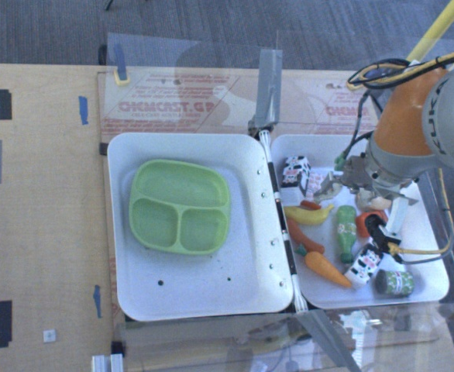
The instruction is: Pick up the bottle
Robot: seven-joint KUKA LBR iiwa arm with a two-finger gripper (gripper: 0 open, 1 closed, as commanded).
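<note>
The green bottle [345, 233] lies in the right bin [428, 285], its cap end pointing toward the near edge, between a banana and a cow-patterned carton. My gripper [373, 211] hangs low over the right bin, just right of the bottle's upper end, beside a red item [365, 223]. The grey wrist and orange band [405, 118] cover much of the gripper from above. Nothing can be seen held in it.
The right bin also holds a banana [308, 214], two carrots [326, 270], two cow-patterned cartons [294, 170] [364, 264] and a green can [395, 283]. The left bin [134, 285] holds a green divided plate [180, 206]. Cables loop beside the wrist.
</note>
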